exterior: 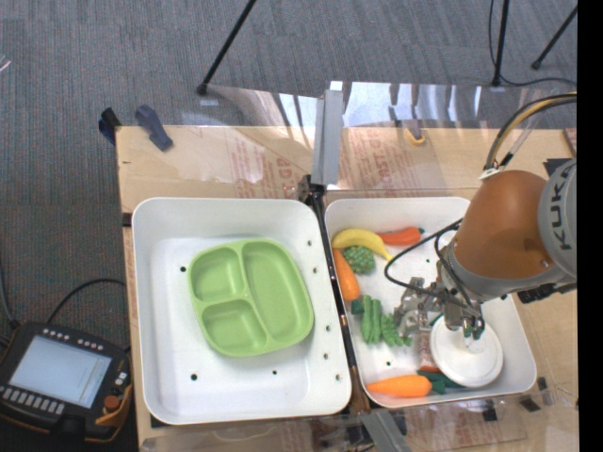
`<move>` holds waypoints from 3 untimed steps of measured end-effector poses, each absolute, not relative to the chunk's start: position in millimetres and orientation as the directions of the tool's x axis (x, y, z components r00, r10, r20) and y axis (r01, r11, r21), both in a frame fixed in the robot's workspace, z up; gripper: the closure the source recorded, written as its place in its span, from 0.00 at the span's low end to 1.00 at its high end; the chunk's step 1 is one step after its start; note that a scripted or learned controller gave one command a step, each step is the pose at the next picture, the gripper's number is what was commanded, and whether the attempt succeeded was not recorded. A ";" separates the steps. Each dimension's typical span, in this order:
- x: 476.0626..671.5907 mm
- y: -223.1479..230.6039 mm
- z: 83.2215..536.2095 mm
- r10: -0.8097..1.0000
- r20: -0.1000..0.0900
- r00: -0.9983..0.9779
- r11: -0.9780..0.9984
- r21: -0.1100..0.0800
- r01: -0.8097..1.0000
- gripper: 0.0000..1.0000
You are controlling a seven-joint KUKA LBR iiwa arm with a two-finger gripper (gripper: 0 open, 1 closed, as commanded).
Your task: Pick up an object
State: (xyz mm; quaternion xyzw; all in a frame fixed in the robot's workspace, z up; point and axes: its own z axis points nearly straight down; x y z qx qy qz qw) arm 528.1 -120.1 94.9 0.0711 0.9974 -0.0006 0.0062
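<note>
The right bin (490, 210) holds several toy foods: a yellow banana (361, 241), an orange carrot (403, 236) at the back, a green broccoli (358, 259), another orange carrot (345, 275) along the left wall, green bean pods (377, 322), a carrot (400, 385) at the front and a white plate (466, 356). My gripper (419, 314) hangs low over the middle of this bin, between the bean pods and the white plate. Its metal parts sit under the orange wrist (499, 234).
The left bin (160, 252) holds a green divided plate (250, 296). A grey post (327, 139) stands behind the seam between the bins. A teach pendant (61, 375) lies on the floor at the lower left. Black cables (415, 257) loop beside the wrist.
</note>
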 end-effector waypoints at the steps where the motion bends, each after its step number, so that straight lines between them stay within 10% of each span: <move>1: 571.0 -81.2 95.5 0.244 -0.019 -0.970 0.970 0.002 0.244 1.00; 2: 551.2 -162.8 177.3 -0.118 -0.005 -0.993 0.993 -0.002 -0.118 1.00; 3: 642.1 -122.4 263.0 -0.140 -0.013 -0.990 0.990 -0.002 -0.140 1.00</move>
